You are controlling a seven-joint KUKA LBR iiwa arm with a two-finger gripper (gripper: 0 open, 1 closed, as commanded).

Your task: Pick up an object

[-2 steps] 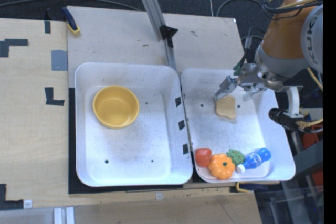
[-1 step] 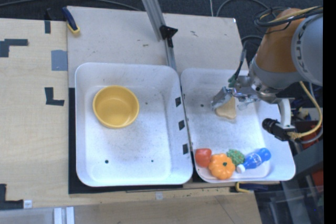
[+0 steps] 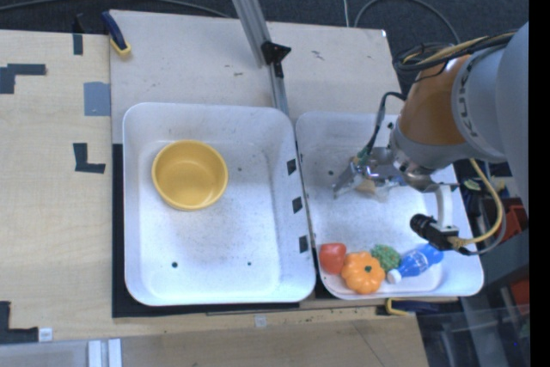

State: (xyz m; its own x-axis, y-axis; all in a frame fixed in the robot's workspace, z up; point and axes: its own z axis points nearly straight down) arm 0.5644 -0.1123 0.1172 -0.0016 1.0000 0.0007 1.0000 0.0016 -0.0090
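My gripper point(image 3: 345, 174) hangs over the middle of the right bin point(image 3: 325, 133), with the grey arm and its orange band reaching in from the right. Its fingers look spread open with nothing between them. Along that bin's front edge lie a red object point(image 3: 333, 254), an orange pumpkin point(image 3: 363, 272), a green broccoli-like piece point(image 3: 386, 254) and a blue bottle point(image 3: 418, 261). These sit well in front of the gripper, apart from it. A yellow bowl point(image 3: 190, 174) rests upright in the left bin point(image 3: 215, 271), toward its back left.
A slanted metal pole point(image 3: 249, 0) comes down from the top to the back edge between the bins. Cables loop behind the right bin. A blue and yellow tool point(image 3: 116, 33) lies on the bench at the back left.
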